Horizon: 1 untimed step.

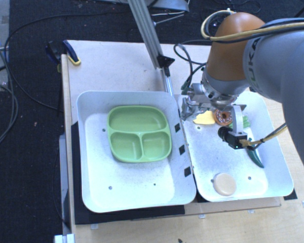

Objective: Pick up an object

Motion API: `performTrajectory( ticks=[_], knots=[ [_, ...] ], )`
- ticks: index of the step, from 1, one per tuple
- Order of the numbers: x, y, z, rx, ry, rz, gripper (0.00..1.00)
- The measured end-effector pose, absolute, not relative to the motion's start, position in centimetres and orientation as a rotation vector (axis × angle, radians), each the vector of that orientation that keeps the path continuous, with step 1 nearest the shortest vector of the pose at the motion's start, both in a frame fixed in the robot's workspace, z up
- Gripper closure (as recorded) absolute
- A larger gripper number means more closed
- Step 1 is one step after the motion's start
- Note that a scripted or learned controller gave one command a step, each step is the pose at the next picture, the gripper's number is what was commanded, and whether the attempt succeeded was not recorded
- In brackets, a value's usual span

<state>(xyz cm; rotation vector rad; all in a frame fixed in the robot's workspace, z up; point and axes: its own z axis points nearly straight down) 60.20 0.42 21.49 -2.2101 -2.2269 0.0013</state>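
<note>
My gripper (198,107) is low over the far left part of the right bin (278,178), largely hidden under the orange-banded wrist. Right beside it lies a yellow piece (204,118), touching or nearly touching the gripper. A small brown ringed item (223,117) sits just right of that, with a light green piece (244,121) past it. Along the bin's right side lies a dark green, pepper-like thing (255,157). A round beige disc (225,184) rests near the front edge.
The left bin (91,186) holds a green three-section plate (140,133) in its middle. A slanted metal pole (147,27) stands behind the bins. Cables trail across the dark floor at left and back.
</note>
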Motion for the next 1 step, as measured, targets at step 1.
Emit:
performTrajectory(
  ticks=[1],
  knots=[
    [58.29, 6.01, 22.83, -2.21, -2.229, -0.001, 1.0]
  ],
)
